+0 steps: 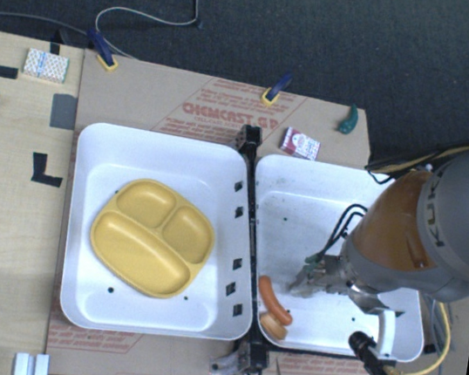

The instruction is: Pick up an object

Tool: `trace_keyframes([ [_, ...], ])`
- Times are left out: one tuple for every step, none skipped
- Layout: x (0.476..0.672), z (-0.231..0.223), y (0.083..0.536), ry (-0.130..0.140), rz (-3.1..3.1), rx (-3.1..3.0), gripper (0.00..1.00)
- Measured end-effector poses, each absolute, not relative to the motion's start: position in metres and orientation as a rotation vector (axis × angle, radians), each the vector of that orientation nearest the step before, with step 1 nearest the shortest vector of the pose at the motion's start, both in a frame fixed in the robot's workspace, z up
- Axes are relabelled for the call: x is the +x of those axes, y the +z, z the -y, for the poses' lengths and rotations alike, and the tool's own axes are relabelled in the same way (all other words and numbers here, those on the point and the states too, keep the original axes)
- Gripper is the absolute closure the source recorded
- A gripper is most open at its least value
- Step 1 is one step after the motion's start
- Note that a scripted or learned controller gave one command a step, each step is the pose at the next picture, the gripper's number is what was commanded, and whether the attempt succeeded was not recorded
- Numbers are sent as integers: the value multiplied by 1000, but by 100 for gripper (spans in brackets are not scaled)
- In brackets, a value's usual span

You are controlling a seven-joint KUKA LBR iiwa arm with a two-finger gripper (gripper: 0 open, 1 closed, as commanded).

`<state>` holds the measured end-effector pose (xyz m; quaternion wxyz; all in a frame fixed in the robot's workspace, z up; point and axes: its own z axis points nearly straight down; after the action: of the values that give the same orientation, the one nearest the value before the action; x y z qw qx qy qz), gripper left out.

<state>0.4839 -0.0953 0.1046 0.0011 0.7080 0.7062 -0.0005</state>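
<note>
Bench under both bins is pale wood with a sheet of printed brown cardboard [220, 114] laid over it, clamped at the back edge by two yellow-and-blue clips; beyond that the floor is dark carpet with a thin cable trailing across it. The arm [418, 229], grey with its orange band, leans in from the right and hangs low over the right bin [305, 185]. The left bin [97, 161] carries a yellow divided plate [153, 237], lying flat and well apart from the arm.

From where I stand this looks like the approach step: the gripper [306, 282] sits low in the right bin, just beside the toy hot dog [273, 307], which lies in that bin's near left corner against the divider. Nothing shows between the fingers, and whether they are spread or pressed together I cannot tell. I'd judge the next move calls for a short shift toward that corner, then closing across the hot dog's narrow width. The bin wall crowds it there, so a finger could catch the rim.
</note>
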Motion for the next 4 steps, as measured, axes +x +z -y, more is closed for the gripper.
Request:
trace_keyframes([
  [484,95,105,-2,-2217,2223,0],
  [484,94,114,-1,-2220,2223,100],
  [484,94,114,-1,-2220,2223,0],
  [484,93,123,0,-2223,2223,100],
])
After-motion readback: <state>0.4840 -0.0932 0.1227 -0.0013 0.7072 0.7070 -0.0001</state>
